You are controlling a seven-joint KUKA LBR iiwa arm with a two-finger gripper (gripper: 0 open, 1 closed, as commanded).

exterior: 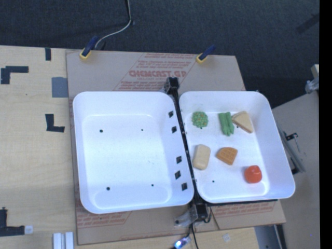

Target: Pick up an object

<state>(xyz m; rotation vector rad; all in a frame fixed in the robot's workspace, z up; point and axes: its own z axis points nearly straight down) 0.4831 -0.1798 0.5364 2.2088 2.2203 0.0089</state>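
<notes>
Toy food pieces sit in the right bin (270,139), with open space between them.
Green floret (199,119), green bean pod (225,123), tan wedge (243,122), beige block (201,156), orange wedge (227,155), red piece (253,174); left bin (83,139) alongside.

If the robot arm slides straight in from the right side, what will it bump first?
Probably the right bin, at its rim, if the arm travels low. Past that, the red toy sits nearest that side. How high the arm would travel, the picture cannot tell.
</notes>
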